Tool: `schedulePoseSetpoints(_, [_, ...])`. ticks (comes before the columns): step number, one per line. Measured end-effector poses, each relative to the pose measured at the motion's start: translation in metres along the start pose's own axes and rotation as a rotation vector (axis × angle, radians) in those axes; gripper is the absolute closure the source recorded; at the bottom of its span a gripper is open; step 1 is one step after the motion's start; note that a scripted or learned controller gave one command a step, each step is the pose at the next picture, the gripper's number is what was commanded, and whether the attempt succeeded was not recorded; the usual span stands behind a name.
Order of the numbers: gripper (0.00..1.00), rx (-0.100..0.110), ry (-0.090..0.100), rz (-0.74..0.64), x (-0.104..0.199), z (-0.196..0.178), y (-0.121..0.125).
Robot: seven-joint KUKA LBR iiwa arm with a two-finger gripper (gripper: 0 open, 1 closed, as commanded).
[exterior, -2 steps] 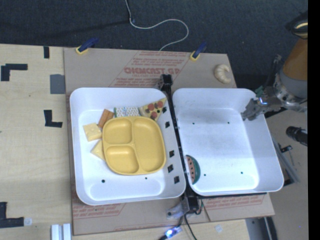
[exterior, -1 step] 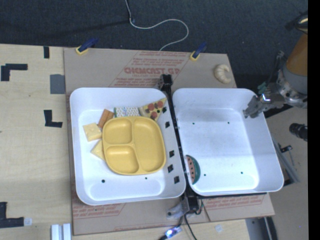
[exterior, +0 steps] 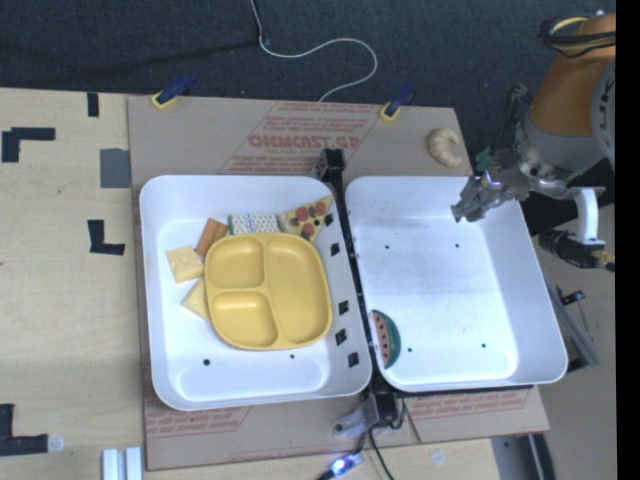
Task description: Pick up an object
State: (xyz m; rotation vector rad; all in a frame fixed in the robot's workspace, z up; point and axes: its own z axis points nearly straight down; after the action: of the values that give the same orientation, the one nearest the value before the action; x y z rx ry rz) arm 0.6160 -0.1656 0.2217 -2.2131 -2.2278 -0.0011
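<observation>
Two bins: shallow white plastic bins (exterior: 440, 368) side by side, centre frame.
Bench: tan cardboard sheet (exterior: 290, 133) on wood.
Backdrop: dark blue carpet (exterior: 120, 18), upper frame.
Gripper: grey two-finger gripper (exterior: 468, 208) over right bin's upper right; grip state cannot be told.

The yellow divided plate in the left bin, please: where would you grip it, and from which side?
Probably the rim of the yellow divided plate on its near edge, from above. It lies flat, so only the raised rim offers purchase, and small pieces crowd its far and left sides, while bare floor of the left bin lies beside the near edge.
</observation>
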Motion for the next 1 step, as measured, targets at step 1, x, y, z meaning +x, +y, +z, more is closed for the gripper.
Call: schedulePoseSetpoints(1, [1.0,0.001,0.0,0.0,0.0507,0.0069,0.0073])
